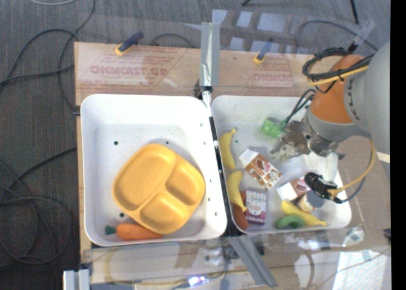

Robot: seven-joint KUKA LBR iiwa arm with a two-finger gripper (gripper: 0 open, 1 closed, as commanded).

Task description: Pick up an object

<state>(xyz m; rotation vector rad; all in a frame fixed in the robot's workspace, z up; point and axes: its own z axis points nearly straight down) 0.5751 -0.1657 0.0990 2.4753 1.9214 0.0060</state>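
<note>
My gripper [288, 145] hangs low over the upper middle of the right bin [219, 108], with the grey arm and its orange band [330, 108] behind it to the right. A green object [271, 127] lies just up and left of the gripper. A brown and white carton [262, 169] lies just below and left of it. I see nothing held in the gripper.
The right bin also holds two yellow bananas [227, 149] along its left wall, a small red box [255, 206], another banana [302, 214], a green piece [288, 222] and a can [311, 201]. The left bin [95, 130] holds a yellow divided plate [160, 186] and a carrot [133, 232].
</note>
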